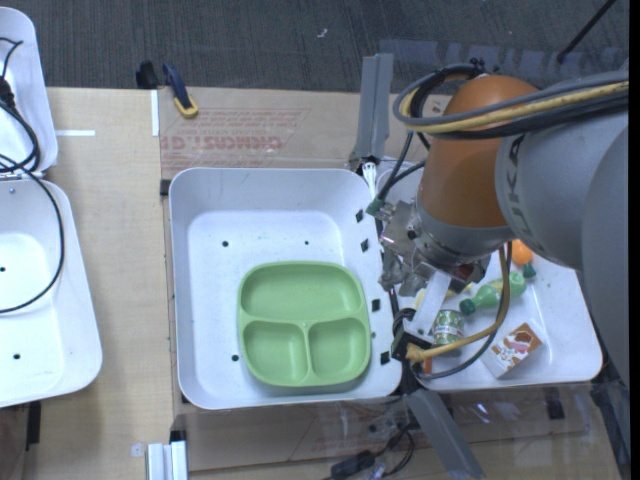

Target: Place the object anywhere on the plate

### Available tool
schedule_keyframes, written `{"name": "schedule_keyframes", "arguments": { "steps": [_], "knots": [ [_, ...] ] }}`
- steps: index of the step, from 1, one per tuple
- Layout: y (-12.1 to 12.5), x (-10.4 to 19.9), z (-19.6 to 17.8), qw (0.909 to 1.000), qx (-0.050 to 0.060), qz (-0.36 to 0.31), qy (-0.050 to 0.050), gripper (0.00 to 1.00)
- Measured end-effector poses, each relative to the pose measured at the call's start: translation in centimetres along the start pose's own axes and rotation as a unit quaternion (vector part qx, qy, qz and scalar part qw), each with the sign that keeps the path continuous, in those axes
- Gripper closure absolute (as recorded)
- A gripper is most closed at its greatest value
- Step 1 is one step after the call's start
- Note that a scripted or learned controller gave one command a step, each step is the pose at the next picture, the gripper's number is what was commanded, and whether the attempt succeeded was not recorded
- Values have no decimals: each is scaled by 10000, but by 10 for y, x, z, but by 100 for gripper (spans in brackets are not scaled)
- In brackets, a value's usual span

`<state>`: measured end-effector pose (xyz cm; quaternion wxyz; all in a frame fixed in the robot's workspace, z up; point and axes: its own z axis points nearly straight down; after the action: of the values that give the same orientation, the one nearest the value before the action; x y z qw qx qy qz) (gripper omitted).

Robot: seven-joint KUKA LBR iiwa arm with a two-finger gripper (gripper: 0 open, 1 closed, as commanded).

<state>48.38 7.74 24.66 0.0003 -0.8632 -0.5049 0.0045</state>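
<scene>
Over the right bin's (pixel 570 308) left edge hangs the gripper (pixel 432 290); whether it grips anything, I cannot tell. Left bin (pixel 200 268): green plate (pixel 303 322) sits near-centre, open white floor beyond it.

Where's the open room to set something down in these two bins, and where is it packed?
Free: the three wells of the green plate, plus the white floor of the left bin behind the plate and along its left wall. Crowded: the right bin, where the arm hangs over a bottle, can and carton.
</scene>
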Motion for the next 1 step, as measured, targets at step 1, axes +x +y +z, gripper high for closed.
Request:
{"name": "schedule_keyframes", "arguments": {
  "steps": [1],
  "knots": [
    [3,-16,9,9999,10,144,-5,100]
  ]
}}
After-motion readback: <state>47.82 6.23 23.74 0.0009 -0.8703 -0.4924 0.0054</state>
